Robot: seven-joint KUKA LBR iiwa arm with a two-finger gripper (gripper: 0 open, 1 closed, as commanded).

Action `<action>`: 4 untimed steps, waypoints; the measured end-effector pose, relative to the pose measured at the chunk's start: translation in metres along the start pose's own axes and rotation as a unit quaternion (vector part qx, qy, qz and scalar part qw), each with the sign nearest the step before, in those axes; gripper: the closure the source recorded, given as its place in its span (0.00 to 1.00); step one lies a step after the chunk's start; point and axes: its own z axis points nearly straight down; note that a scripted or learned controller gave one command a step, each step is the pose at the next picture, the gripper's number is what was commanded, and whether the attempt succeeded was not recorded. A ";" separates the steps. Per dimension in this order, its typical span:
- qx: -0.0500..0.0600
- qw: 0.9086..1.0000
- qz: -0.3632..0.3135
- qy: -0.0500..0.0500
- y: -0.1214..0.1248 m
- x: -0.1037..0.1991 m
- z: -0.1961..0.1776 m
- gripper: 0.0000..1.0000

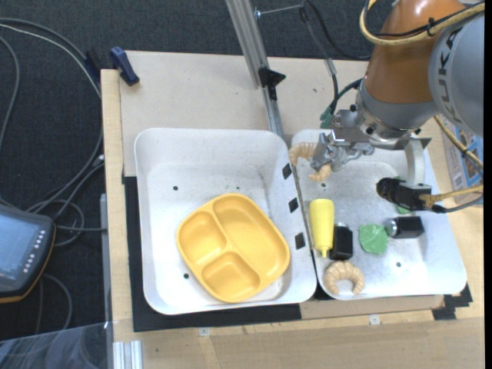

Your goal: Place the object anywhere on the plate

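Arm (419, 52) reached in from the right of the frame, with the orange band at the upper right. Gripper (329, 158) sat low over the upper left corner of the right bin (434, 264). From my feed I could not tell whether it was open or closed, as the wrist hid the tips.

A tan pastry (304, 151) lay in that same corner, against the bin wall and touching or just beside the gripper. Part of it was covered. I could not confirm a grasp.

The plate (201, 233), yellow with three compartments, lay in the left bin (154, 160), toward its lower right, close to the wall shared with the right bin. Pastry and plate were well apart, in separate bins.

Other things noted in the right bin:
- A yellow tube (321, 223) lay along the left wall, below the gripper.
- A black block (341, 242) was just right of the tube's lower end, touching it.
- A green lump (374, 239) lay right of the block, near but apart.
- A dark cylinder (405, 227) lay just right of the lump.
- A croissant (344, 277) lay near the bottom edge, below the block.

On the tabletop (192, 75), a blue clip (123, 65) lay at the upper left corner. A metal post (246, 21) rose at a slant from between the bins toward the top of the frame.
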 end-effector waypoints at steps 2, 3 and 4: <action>0.000 1.000 0.000 0.000 0.018 0.102 0.005 1.00; 0.003 1.000 0.001 -0.001 0.022 0.147 0.030 1.00; 0.001 1.000 0.003 -0.001 0.023 0.144 0.028 0.00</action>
